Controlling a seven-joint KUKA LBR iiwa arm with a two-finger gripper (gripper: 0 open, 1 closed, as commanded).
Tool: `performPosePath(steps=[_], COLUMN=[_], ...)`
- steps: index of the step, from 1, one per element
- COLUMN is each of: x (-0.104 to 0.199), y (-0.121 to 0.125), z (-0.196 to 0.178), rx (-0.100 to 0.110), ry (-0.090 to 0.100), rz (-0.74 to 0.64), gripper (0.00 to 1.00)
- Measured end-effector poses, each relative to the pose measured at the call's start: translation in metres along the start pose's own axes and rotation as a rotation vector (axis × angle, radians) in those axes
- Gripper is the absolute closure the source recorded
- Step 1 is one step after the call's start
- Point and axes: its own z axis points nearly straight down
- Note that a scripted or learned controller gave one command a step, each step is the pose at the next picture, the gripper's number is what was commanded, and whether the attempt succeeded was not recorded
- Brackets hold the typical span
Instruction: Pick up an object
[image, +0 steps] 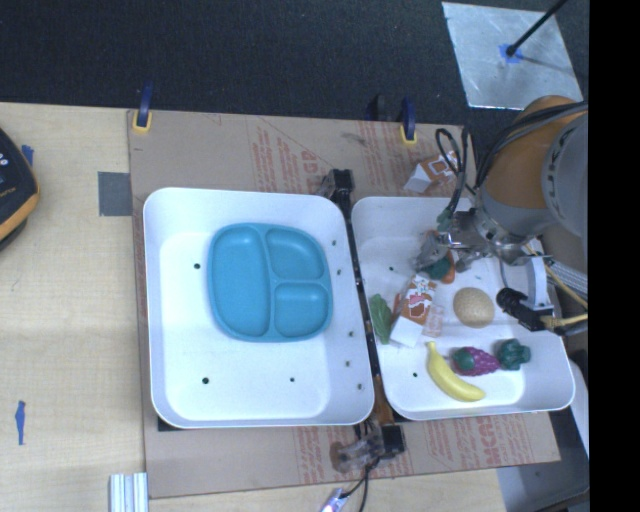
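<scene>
My gripper is low in the back of the right bin, at the end of the grey arm with the orange band. Its tip is right over a small dark green and orange item, which it partly hides. Just in front of that item lies a red and white packet. Further right and forward are a beige potato-like ball, a yellow banana, purple grapes and a green broccoli piece. A green pickle lies along the bin's left wall.
The left bin holds a blue divided plate. The two bins' walls meet in the middle. The arm's bulk covers the right bin's back right corner. A yellow and black device lies at the bench's far left.
</scene>
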Motion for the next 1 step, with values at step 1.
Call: performPosePath(steps=[1], x=[0.0614], y=[0.0343], z=[-0.0906], rx=[-0.008], ry=[0.001], rz=[0.003], gripper=[1.0])
